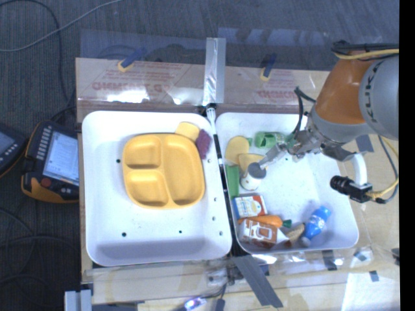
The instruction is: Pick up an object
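My gripper [257, 170] reaches down-left from the orange-banded wrist [343, 96] into the left part of the right bin [337, 206]. Its tip hangs over a small white object [249, 183], beside a yellow round piece [237, 149] and a green item [268, 138]. Near the bin's front lie a red-and-white carton [249, 206], an orange box [262, 230] and a blue bottle [315, 221].
The left bin [104, 232] holds a yellow divided tray [163, 170], with a small yellow piece [188, 130] and a purple item [204, 144] at its far right corner. A black cable part [345, 185] hangs over the right bin's right side. A handheld pendant [52, 164] lies left of the bench.
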